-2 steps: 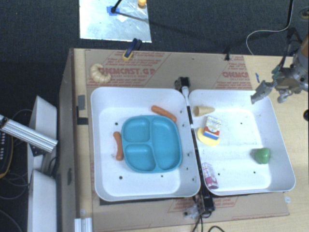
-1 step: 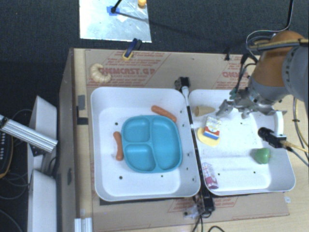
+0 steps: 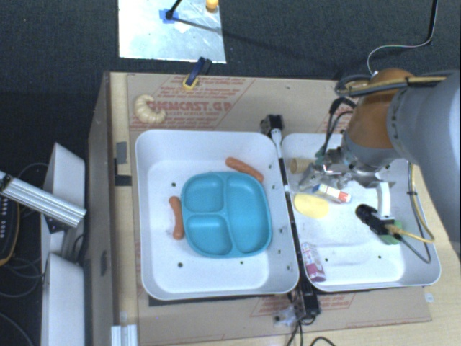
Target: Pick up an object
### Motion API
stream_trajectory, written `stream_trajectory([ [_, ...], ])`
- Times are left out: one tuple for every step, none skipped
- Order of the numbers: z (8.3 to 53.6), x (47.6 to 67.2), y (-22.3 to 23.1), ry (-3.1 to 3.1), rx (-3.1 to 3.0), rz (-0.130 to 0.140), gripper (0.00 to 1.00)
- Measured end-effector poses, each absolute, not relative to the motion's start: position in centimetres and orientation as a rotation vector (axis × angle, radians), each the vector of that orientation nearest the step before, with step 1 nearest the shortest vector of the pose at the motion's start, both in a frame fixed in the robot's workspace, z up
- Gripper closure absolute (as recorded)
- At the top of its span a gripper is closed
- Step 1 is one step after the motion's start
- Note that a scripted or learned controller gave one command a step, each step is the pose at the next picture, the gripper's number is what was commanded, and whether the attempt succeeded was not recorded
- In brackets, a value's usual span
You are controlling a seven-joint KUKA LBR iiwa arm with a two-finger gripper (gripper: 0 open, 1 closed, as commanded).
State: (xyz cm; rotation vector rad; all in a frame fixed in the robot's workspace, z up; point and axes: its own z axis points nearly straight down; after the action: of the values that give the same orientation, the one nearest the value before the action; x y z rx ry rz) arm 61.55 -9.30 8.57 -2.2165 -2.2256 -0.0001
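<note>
gripper (image 3: pixel 328 181) low over right bin (image 3: pixel 414 265), near its left wall, just above small white tube (image 3: pixel 335 192) beside yellow piece (image 3: pixel 311 206). tube looks light, stiff, slippery; best pinched across its middle. grip state: cannot tell, nothing visibly held.

yellow oval object (image 3: pixel 311 206) | lying flat | right bin, near left wall

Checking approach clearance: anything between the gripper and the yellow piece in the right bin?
Nothing visible lies between them. The gripper hangs in the right bin, just above the yellow piece. A small red-and-white item lies beside the gripper, to the piece's upper right and off the direct path.
</note>
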Motion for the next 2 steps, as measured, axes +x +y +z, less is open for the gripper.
stream_trajectory([
  [8.4, 59.7, -10.3, -2.223, -2.220, 0.000, 0.00],
  [9.5, 59.8, -10.3, -2.226, -2.219, -0.003, 1.00],
])
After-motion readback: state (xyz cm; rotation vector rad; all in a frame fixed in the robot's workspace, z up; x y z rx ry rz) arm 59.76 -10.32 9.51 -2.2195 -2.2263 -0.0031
